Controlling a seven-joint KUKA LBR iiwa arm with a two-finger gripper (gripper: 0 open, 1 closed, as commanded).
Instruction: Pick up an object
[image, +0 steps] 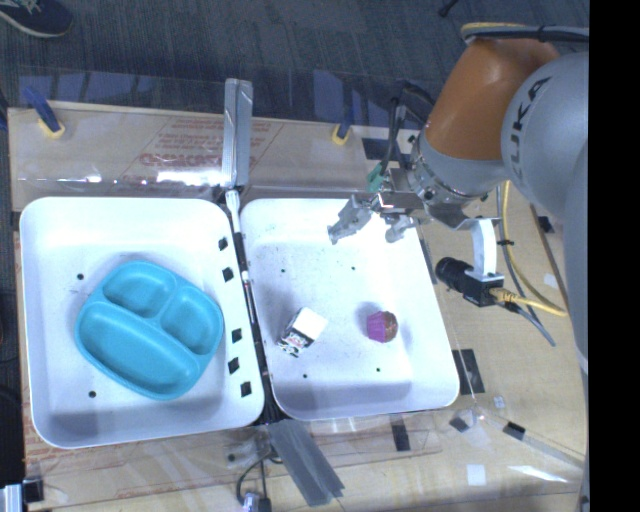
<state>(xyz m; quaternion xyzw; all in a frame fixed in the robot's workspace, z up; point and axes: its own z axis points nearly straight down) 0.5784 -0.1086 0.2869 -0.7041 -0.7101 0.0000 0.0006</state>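
Observation:
In the right bin (425, 385) lie a small white box with dark print (303, 329) near its middle-left and a purple ball-like thing (381, 326) to the right of it. My gripper (371, 224) hangs over the bin's back part, above and apart from both objects. Its two grey fingers are spread, and nothing sits between them.
The left bin (60, 420) holds a blue divided tray (150, 327) that takes up most of its floor. A metal divider strip (237, 130) runs between the bins at the back. The arm's orange band and grey body fill the upper right.

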